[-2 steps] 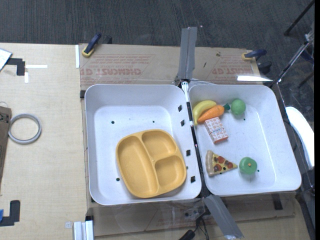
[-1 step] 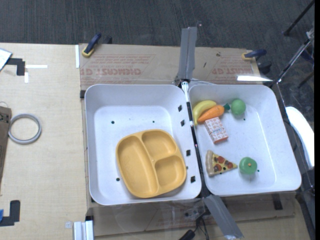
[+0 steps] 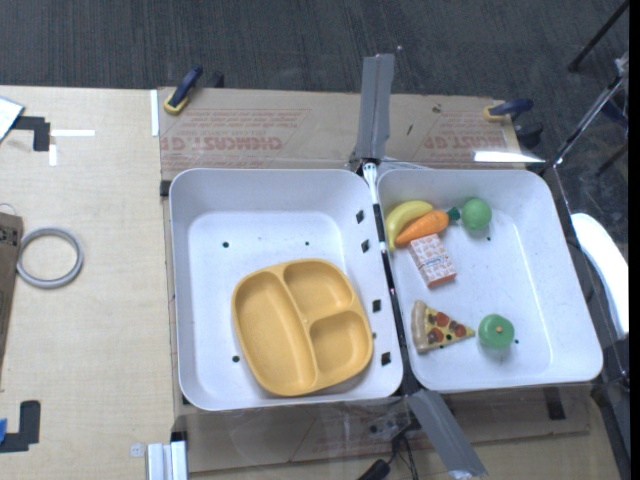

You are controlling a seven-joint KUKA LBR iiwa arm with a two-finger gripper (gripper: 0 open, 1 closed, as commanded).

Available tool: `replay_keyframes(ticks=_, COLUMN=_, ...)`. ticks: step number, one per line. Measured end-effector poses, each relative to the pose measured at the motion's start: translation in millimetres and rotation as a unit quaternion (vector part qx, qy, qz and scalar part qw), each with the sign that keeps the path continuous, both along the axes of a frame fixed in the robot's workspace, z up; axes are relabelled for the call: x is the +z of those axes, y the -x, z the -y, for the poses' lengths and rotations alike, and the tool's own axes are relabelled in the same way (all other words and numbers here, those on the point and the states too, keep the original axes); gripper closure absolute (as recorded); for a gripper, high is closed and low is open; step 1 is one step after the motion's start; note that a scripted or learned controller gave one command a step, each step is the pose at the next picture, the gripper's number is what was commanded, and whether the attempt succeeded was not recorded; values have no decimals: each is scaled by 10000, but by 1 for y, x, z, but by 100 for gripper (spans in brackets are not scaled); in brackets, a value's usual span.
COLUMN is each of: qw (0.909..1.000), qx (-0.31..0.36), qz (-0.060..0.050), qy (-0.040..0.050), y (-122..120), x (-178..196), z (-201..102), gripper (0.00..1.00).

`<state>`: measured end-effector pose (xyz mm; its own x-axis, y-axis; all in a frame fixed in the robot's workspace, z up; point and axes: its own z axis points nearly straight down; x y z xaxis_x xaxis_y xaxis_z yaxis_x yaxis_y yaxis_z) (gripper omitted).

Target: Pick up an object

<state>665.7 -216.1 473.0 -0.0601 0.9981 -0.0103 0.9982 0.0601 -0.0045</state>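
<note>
The right bin (image 3: 560,368) holds several toy foods. A yellow banana (image 3: 404,213) and an orange carrot (image 3: 422,225) lie together at its far left corner, with a green round fruit (image 3: 475,213) just right of them. A small red-and-white carton (image 3: 433,261) lies below the carrot. A pizza slice (image 3: 437,327) sits near the front left, and a second green round fruit (image 3: 496,331) is to its right.
The left bin (image 3: 190,268) contains a yellow divided plate (image 3: 300,325). A roll of tape (image 3: 46,257) lies on the wooden bench at the left. Blue clamps (image 3: 183,89) hold cardboard behind the bins.
</note>
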Motion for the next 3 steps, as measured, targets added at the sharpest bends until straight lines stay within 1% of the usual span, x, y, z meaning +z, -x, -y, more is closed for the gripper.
replay_keyframes(ticks=1, qw=9919, qx=-1266, qz=13, qy=-45, y=7, x=-189, z=6, gripper=100)
replay_keyframes(ticks=2, qw=9939, qx=-1099, qz=18, qy=-43, y=7, x=-195, z=2, gripper=100)
replay_keyframes(ticks=3, qw=9602, qx=-2794, qz=19, qy=-39, y=7, x=-212, z=-6, gripper=100)
